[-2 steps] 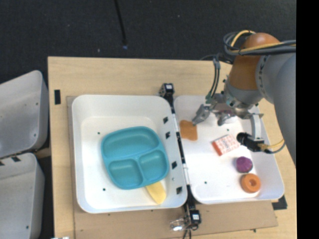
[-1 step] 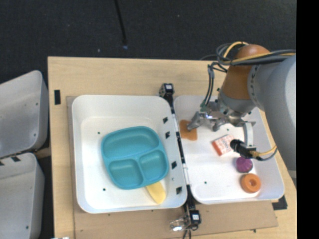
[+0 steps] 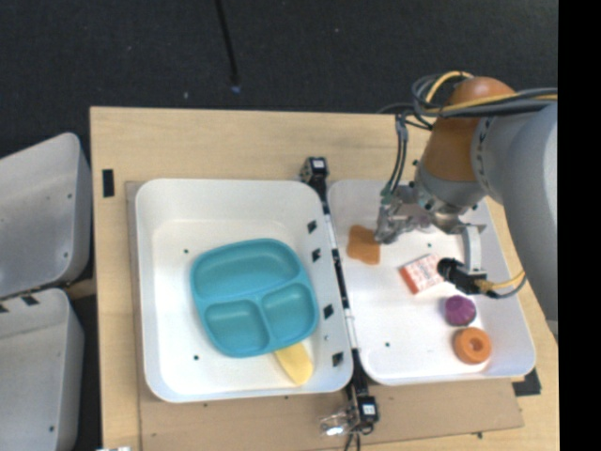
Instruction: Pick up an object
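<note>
So the counter (image 3: 113, 148) is a light wood top sitting in the middle of the frame, with two shallow white bins side by side on it. The left bin (image 3: 155, 346) has a teal divided plate (image 3: 252, 294) lying pretty much dead center, three compartments, and a pale yellow piece (image 3: 295, 363) pokes out from under the plate's lower right edge, near the bin's bottom wall.

The right bin (image 3: 376, 360) is where the small stuff is. There's an orange-brown block (image 3: 363, 245) in the upper left part of that bin, close to the divider between the bins. A small red and white packet (image 3: 420, 274) lies a bit right and lower, around the middle. Below that, toward the lower right, sits a purple round thing (image 3: 459, 310), and just under it an orange ring-shaped piece (image 3: 472, 345) near the bin's bottom right corner.

The arm (image 3: 470, 148) comes in from the upper right of the frame, orange band visible up top, and the gripper (image 3: 387, 231) hangs low over the upper part of the right bin, right beside the orange-brown block, on its upper right side. Can't tell how wide the gripper is set, it's too cluttered there, and nothing is visibly clamped in it.
</note>
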`<state>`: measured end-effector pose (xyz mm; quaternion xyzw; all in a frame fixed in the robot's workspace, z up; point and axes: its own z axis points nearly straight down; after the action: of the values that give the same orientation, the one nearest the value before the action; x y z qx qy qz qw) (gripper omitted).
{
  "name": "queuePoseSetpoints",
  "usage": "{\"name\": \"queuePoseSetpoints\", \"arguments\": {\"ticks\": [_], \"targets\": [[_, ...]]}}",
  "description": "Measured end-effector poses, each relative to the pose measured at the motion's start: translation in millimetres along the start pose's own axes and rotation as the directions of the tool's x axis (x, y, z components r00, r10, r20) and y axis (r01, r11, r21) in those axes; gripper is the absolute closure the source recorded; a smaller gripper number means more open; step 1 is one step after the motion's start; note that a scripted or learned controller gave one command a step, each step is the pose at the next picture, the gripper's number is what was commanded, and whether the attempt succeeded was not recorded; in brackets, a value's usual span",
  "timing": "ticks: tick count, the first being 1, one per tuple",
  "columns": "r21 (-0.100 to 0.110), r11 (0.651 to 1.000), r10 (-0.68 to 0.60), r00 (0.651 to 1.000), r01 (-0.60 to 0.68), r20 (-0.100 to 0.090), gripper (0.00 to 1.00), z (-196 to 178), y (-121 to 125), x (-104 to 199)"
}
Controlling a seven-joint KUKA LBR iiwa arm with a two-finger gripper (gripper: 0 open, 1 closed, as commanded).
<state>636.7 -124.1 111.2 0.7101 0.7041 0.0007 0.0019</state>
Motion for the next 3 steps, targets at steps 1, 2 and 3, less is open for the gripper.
{"name": "queuePoseSetpoints", "arguments": {"ticks": [1, 2, 3], "targets": [[0.000, 1.000, -0.002, 1.000, 0.002, -0.001, 1.00, -44, -2, -5], [-0.001, 1.000, -0.011, 1.000, 0.011, -0.001, 1.00, -88, 2, -1], [0.001, 1.000, -0.011, 1.000, 0.011, -0.001, 1.00, -113, 3, -3]]}}
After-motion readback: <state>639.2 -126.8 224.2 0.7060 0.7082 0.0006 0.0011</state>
